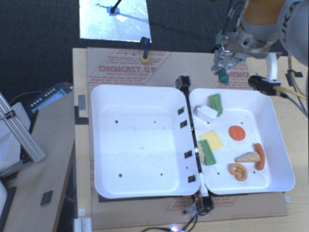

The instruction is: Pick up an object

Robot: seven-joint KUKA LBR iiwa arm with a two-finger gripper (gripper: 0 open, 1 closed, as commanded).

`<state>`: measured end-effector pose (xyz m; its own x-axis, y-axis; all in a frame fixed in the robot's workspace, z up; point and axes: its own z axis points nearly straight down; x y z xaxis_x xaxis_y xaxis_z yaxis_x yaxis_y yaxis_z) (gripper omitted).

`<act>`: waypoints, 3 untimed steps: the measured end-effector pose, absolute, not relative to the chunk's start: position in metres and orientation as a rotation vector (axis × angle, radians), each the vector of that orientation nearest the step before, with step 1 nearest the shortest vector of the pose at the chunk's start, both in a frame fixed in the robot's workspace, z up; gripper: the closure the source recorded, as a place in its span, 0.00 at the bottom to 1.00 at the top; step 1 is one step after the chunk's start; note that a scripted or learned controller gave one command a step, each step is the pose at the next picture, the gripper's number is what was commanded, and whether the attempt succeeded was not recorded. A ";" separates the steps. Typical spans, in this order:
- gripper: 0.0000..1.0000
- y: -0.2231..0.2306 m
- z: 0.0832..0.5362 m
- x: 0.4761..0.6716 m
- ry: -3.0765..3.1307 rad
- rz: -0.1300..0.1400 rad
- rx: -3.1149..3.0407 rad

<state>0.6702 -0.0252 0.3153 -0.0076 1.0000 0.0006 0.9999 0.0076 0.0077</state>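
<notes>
Overhead, hand (pixel 223 73) poised above right bin (pixel 277 124)

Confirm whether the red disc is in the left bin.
No: the red disc lies in the right bin, between the yellow square and the sausage.

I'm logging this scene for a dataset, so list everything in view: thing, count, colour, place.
Bins: 2, white, side by side on the bench.
Green pieces: 2, one at the right bin's top, one by its left wall.
White block: 1, touching the upper green piece.
Yellow square: 1, right bin, left of centre.
Red disc: 1, right bin centre.
Sausage: 1, orange, right bin's right side.
Cone: 1, tan, beside the sausage.
Pretzel: 1, brown, right bin's front.
Clip: 1, blue and yellow, behind the left bin.
Arm: 1, grey with orange band, top right.
Pincer: 1, above the right bin's far edge.
</notes>
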 end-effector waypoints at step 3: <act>1.00 0.212 0.322 0.644 2.233 0.010 2.209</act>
